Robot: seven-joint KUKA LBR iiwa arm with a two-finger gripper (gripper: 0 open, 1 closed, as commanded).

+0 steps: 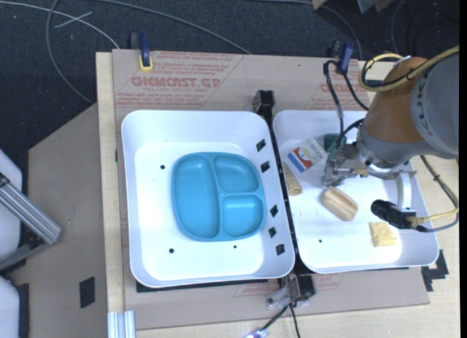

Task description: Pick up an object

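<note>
My gripper (338, 171) hangs low over the middle of the right bin (321, 256), below the orange-banded wrist. Just under it and slightly to the right lies a tan bread-like roll (340, 204). A white packet with red and blue print (301, 158) lies left of the gripper. A small tan piece (292, 183) rests by the bin's left wall. Something green (332, 141) shows behind the gripper. A yellow cheese-like block (382, 233) lies at the bin's front right. Nothing is visibly held.
The left bin (146, 256) holds a blue divided plate (217, 196). A black part with a yellow cable (392, 213) juts out between the roll and the yellow block. Black clips (268, 176) line the divide between the bins.
</note>
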